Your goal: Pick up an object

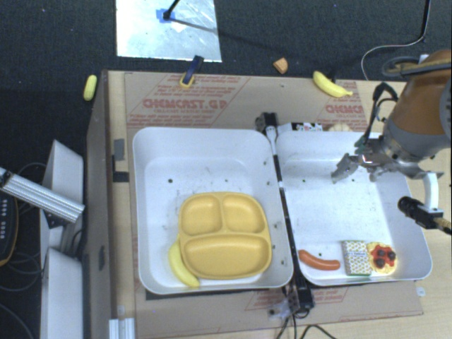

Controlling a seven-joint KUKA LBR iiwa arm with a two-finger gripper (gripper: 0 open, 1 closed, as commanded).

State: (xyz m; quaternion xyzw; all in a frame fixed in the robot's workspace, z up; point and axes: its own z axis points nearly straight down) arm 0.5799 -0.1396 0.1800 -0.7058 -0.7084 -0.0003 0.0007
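My gripper [358, 171] hangs over the upper right part of the right bin [311, 189], fingers spread apart and nothing between them. An orange-red sausage [319, 260] lies near that bin's front edge. Beside it on the right sits a flat toy pizza slice [369, 258] with red and dark toppings. In the left bin [152, 189] rests a yellow divided plate [224, 234], with a yellow banana [181, 265] tucked against its lower left side. The gripper is well apart from all of these objects.
Another banana [330, 84] lies on the cardboard behind the right bin. A small yellow piece [90, 87] and an orange bit [281, 65] lie beyond the bench. A black part [418, 212] on the arm juts out over the right bin's right edge.
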